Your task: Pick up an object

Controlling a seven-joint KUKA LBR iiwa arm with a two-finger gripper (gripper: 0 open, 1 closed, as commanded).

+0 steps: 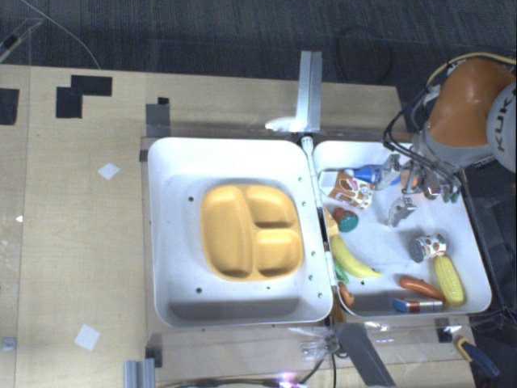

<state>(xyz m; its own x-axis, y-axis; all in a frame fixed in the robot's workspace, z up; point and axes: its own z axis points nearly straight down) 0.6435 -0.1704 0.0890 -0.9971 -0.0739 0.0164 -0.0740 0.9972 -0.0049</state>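
Observation:
The right bin (477, 253) holds several small objects. A yellow banana (352, 261) lies by its left wall, with a teal ball (347, 221) and a patterned carton (350, 189) further back. A corn cob (449, 279), a small grey can (423, 247), an orange-red carrot (420, 285) and a blue-and-red marker (416, 305) sit at the front right. My gripper (401, 210) hangs over the bare back-middle floor of this bin, right of the carton. It is open with nothing between its fingers.
The left bin (170, 217) holds a yellow divided tray (250, 231). A blue item (370, 173) lies by the right bin's back wall. A metal post (310, 87) stands behind the divider between the bins. The arm's orange band (468, 103) is at the right edge.

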